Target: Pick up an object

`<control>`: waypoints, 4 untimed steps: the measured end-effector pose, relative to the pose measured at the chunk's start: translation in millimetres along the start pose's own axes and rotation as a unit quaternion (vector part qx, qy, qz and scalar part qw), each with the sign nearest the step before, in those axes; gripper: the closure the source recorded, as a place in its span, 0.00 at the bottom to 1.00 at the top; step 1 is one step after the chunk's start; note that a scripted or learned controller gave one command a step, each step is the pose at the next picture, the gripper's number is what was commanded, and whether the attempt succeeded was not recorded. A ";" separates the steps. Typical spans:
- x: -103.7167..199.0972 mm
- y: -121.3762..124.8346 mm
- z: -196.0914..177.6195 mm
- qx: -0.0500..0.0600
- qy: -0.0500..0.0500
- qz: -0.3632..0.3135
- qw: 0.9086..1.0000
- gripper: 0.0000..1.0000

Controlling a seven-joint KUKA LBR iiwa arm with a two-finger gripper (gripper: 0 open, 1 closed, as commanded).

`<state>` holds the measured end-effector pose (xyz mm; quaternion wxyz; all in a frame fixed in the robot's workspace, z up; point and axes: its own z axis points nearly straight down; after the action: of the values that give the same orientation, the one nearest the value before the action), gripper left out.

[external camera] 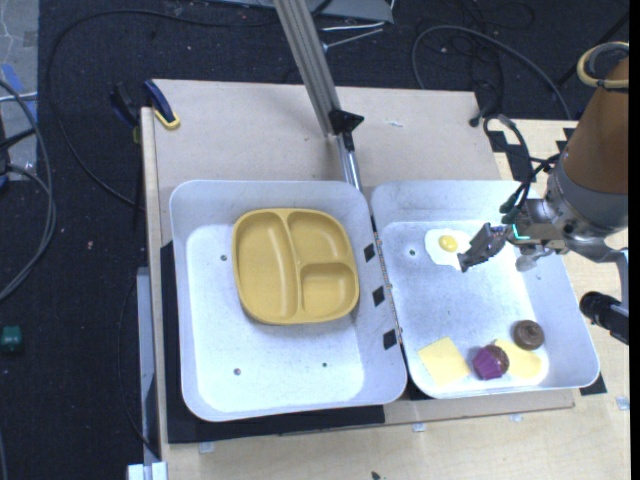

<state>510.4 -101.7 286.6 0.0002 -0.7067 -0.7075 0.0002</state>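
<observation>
A pale wooden bench [250,128] stands on dark floor [70,218] strewn with black cables [60,118].

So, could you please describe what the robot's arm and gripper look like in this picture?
The arm is a rounded grey body with a broad orange band above the wrist. At the wrist, dark cables loop around a small metal block with a tiny teal light. The gripper is slim and dark, almost black, ending in two thin fingers.

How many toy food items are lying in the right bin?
4, maybe more under the arm: fried egg near the end effector; cheese slice, purple piece and brown doughnut along the near edge.
</observation>
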 end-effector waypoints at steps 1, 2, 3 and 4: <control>0.0 0.1 -0.1 0.000 0.000 0.000 1.000 0.00; -7.8 0.0 46.7 0.002 0.000 0.001 1.000 0.00; -6.9 -2.2 111.2 0.003 0.001 0.001 1.000 0.00; -7.4 -5.0 175.2 0.003 0.001 0.001 1.000 0.00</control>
<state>505.3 -109.2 111.4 0.0033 -0.7075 -0.7067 0.0021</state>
